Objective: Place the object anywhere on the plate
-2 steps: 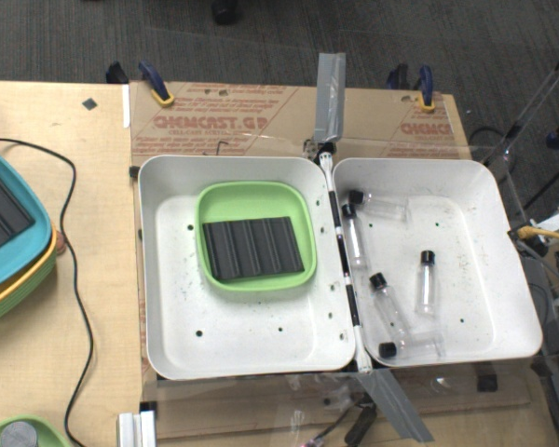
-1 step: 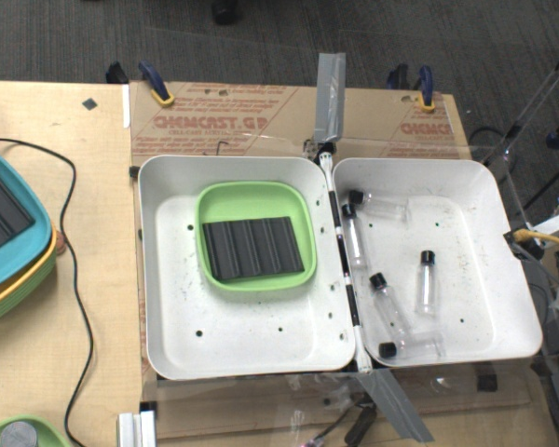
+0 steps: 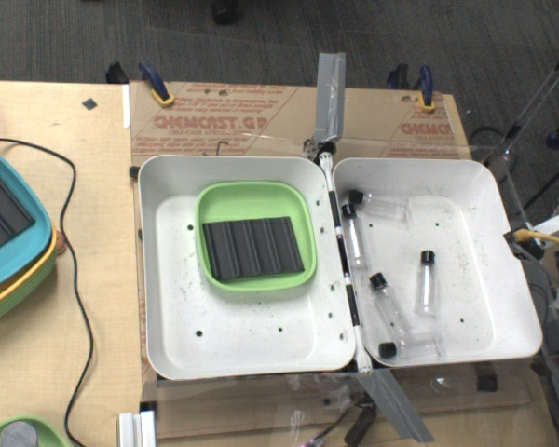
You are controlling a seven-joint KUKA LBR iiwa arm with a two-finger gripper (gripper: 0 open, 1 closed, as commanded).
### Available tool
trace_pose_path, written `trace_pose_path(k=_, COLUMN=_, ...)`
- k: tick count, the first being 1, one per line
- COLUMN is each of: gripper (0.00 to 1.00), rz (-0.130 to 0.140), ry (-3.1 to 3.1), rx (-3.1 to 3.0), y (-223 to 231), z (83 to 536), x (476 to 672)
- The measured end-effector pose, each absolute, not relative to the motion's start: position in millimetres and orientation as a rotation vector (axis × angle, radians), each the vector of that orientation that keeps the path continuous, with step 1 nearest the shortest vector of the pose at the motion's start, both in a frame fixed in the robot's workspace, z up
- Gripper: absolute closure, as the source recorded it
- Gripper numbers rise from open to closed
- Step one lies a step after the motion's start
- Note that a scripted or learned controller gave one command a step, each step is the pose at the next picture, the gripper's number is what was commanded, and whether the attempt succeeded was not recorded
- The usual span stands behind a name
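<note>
Camera view, looking down on the bench. Two shallow white bins are set side by side on a sheet of printed cardboard (image 3: pixel 224 115), which is held at its far edge by two blue-and-yellow clamps (image 3: pixel 155 81).

The left bin (image 3: pixel 158 287) is occupied by a green plate (image 3: pixel 256 195), square with rounded corners, placed toward the bin's far half. A dark ribbed slab (image 3: pixel 256 248) is seen lying flat in the plate's well.

The right bin (image 3: pixel 503 277) is occupied by several clear vials with black caps, all lying on the bin floor and well apart from the plate. One vial (image 3: pixel 427 285) is seen near the bin's middle, cap toward the far side. A second vial (image 3: pixel 377 204) is laid near the far left corner, and a third (image 3: pixel 350 238) lies just beside the left wall. A fourth (image 3: pixel 389 304) is tilted left of centre, and a fifth (image 3: pixel 412 347) rests along the near wall.

The state of the end effector cannot be told.

On the wooden bench to the left, a teal tray (image 3: pixel 23 250) is stacked on others, and a black cable (image 3: pixel 74 250) is trailed beside it.
</note>
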State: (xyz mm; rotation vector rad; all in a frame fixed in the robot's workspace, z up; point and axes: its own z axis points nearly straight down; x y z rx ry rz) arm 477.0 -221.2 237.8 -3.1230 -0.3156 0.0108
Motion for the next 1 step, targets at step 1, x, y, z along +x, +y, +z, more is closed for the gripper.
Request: trace_pose_path(k=1, gripper=0.00, rz=0.011, ry=-0.316, rx=-3.123, y=-220.8, z=234.8, x=477.1)
